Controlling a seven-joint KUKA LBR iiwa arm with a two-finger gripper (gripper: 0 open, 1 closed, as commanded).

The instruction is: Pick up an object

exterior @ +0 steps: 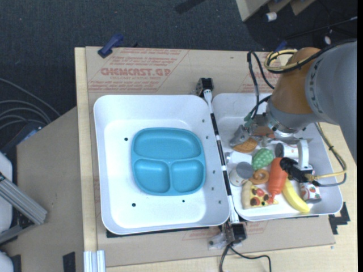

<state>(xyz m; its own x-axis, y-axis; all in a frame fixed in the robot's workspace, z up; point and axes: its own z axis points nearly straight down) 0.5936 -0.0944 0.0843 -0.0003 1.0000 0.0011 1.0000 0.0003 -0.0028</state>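
Camera view: one blue tray [168,161], one banana [296,198], one carrot [276,178].

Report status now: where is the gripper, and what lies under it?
Gripper low in right bin, upper left part. Toy food heaped below: carrot, banana, pizza slice. Nothing seen between fingers. Blue tray in left bin.

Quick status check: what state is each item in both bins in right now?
Blue tray: flat in left bin, compartments bare.
Banana: lying in right bin, near front.
Carrot: lying beside banana.
Pizza slice: flat, at front.
Gripper: low over right bin's toys, grip unclear.
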